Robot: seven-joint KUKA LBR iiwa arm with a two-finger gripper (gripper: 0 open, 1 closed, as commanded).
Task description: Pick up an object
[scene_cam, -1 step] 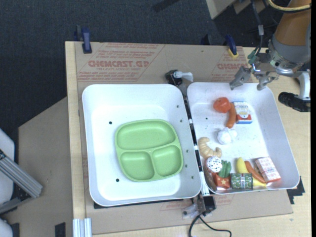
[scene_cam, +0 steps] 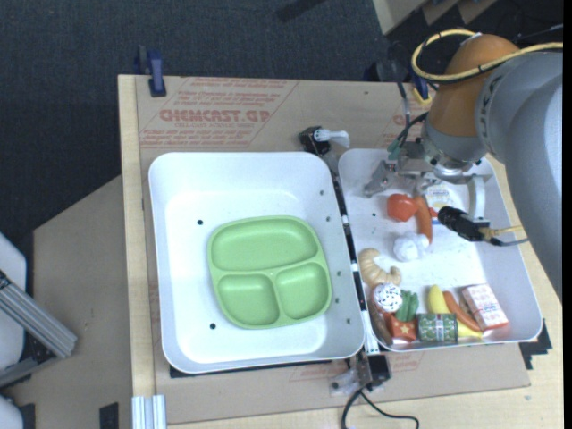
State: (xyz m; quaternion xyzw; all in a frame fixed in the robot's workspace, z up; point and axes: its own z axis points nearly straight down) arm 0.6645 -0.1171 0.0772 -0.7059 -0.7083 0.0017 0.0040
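My gripper [scene_cam: 409, 177] hangs low over the far end of the right bin [scene_cam: 514, 266], under the orange-banded wrist. Just in front of it lie a red tomato-like piece [scene_cam: 401, 206] and a small orange carrot [scene_cam: 424, 222], close to the gripper; whether it touches them is unclear. A white lump [scene_cam: 408, 248] sits a little nearer. The near end of the bin holds a tan croissant [scene_cam: 370, 264], a white dotted ball [scene_cam: 386, 297], a yellow banana [scene_cam: 435, 299], a green can [scene_cam: 437, 328] and a red-and-white box [scene_cam: 483, 306].
The left bin [scene_cam: 179, 195] holds a green divided plate [scene_cam: 268, 269]. A blue clamp [scene_cam: 154, 70] stands at the bench's far left corner. A small black-and-white fitting [scene_cam: 322, 138] sits behind the gap between the bins.
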